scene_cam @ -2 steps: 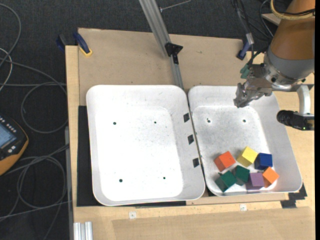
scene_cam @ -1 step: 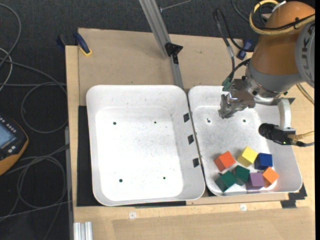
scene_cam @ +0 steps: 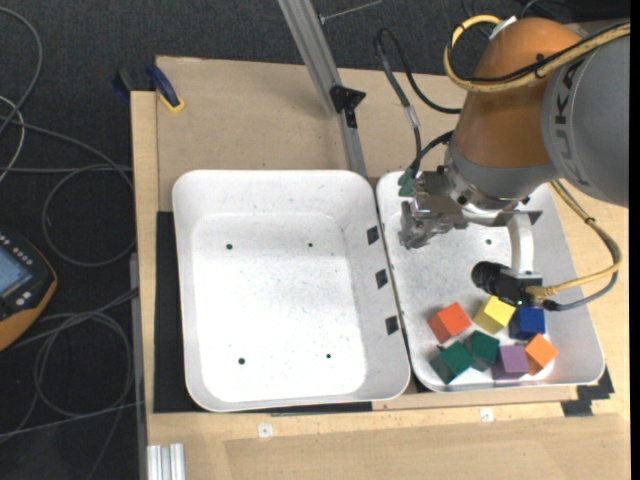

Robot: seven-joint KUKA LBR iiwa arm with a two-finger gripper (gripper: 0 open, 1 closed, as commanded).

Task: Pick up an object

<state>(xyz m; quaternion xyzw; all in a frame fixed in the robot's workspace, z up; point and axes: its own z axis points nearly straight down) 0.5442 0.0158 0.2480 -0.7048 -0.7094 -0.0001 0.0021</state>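
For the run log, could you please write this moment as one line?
pincer: above right bin, far end | holding: nothing seen | blocks: clustered near end | left bin

Two white bins, the left (scene_cam: pixel 280 288) and the right (scene_cam: pixel 570 268), look like smooth moulded plastic with a faint sheen, speckled with dark flecks. Under them, the bench (scene_cam: pixel 250 118) shows a matt, pale wood-like board. Above the right bin, the arm (scene_cam: pixel 590 98) has a satin grey shell and a glossy orange band (scene_cam: pixel 515 98). Behind the bins, a pole (scene_cam: pixel 315 58) looks like brushed metal.
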